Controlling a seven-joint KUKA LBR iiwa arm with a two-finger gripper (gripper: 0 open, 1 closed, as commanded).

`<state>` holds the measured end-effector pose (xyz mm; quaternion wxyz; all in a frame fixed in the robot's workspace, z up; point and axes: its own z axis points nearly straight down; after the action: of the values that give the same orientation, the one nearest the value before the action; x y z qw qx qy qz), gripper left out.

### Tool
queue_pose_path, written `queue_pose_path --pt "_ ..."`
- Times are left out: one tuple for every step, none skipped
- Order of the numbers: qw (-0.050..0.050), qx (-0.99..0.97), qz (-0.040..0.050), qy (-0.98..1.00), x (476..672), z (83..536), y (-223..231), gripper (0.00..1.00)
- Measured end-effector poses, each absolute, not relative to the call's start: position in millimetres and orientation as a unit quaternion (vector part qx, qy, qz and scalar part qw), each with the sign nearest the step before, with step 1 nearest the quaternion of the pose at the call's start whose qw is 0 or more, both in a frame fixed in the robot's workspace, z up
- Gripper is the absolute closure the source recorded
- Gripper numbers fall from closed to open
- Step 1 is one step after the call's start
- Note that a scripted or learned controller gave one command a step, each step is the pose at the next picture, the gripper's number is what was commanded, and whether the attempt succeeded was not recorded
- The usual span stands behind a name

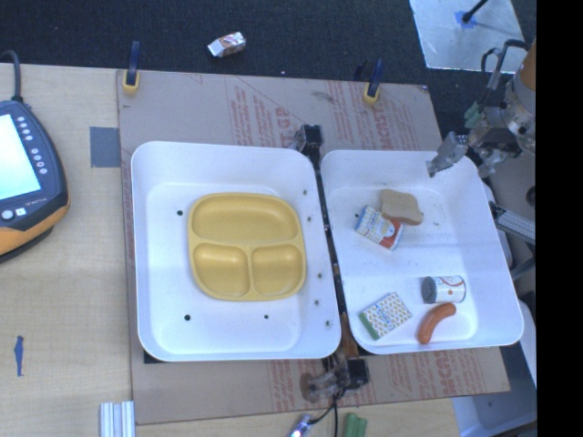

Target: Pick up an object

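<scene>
the gripper (444,160) hangs over the right bin's (474,335) far right corner, carrying nothing; i cannot tell how its fingers stand. the sausage (435,322), can (444,289) and cartons lie ungrasped, so the pick is not yet begun.

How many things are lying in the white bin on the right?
5: a brown bread slice at the back, a small carton touching it, a can, a sausage at the front, and a patterned packet beside it.

Both bins (228,340) (492,321) look like smooth white plastic with a soft sheen. The yellow tray (246,244) is matt moulded plastic. Brown cardboard (273,107) with red print lies under them on a pale wood-grain counter (55,317). The can (444,289) at lower right looks like metal; the sausage (435,323) is glossy.
</scene>
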<state>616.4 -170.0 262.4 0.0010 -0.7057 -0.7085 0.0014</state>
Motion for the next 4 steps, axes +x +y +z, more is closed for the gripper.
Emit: queue_pose_path --pt "0.002 -0.705 0.0028 -0.71 627.0 134 -158 0.0" --pt "-0.004 -0.705 0.0002 -0.709 624.0 96 -120 0.0" --pt "-0.004 -0.705 -0.0016 -0.709 603.6 97 -124 0.0" --pt "0.001 -0.705 0.0019 -0.709 583.1 92 -100 0.0"
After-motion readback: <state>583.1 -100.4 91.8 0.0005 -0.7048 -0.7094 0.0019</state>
